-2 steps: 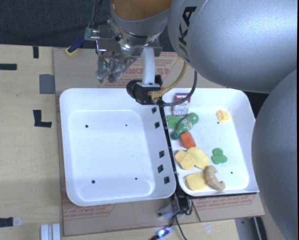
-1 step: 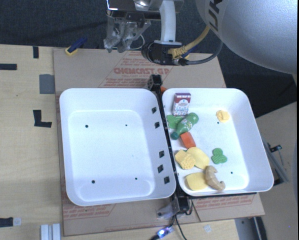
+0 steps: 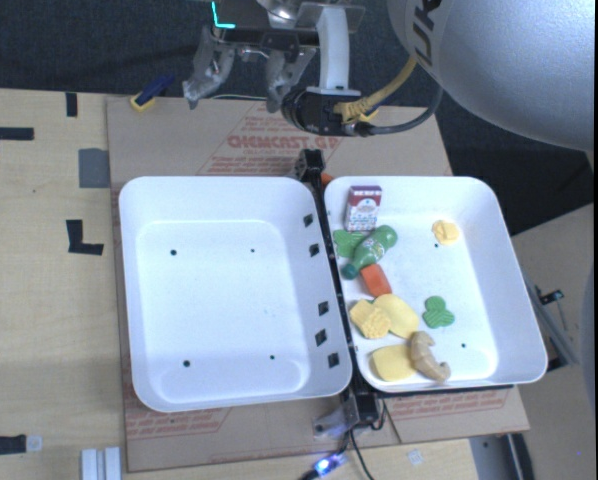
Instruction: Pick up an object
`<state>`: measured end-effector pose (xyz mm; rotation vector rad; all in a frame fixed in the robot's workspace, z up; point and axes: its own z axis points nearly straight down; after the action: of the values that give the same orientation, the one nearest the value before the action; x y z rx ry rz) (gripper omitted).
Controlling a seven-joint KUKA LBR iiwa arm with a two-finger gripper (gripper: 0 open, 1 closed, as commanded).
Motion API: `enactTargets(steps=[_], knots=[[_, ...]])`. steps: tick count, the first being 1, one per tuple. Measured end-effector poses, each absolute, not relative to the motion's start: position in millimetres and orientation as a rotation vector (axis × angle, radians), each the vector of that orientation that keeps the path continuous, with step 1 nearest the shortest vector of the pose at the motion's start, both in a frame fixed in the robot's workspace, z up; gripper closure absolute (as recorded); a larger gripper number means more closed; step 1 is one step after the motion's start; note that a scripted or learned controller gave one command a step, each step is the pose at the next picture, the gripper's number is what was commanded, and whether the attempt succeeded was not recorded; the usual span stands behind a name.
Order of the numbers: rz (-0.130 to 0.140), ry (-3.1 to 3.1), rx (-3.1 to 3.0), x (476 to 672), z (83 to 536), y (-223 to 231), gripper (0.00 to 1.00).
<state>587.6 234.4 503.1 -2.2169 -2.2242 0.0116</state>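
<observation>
The grey two-finger gripper (image 3: 237, 78) hangs above the bench beyond the bins, fingers apart, holding nothing, presumably parked clear before a descent. Candidate items lie clustered in the right white bin (image 3: 489, 268): small red-and-white carton (image 3: 363, 208), green bottle-shaped toy (image 3: 370, 248), yellow blocks (image 3: 384, 318). Tight crowding against the centre divider may hinder approach.

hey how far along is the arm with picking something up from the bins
Nothing looks picked yet. The gripper sits above the bins' far edge, open and holding nothing. The small carton, carrot and other toy foods all lie in the right bin. Descending, grasping and lifting remain.
</observation>
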Motion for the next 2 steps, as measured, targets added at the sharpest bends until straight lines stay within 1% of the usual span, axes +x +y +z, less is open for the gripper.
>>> enactTargets(steps=[1,2], knots=[[0.021,-2.227,-2.213,589.0,509.8,236.3,1.0],[0.022,-2.226,-2.213,588.9,509.3,236.1,0.0]])
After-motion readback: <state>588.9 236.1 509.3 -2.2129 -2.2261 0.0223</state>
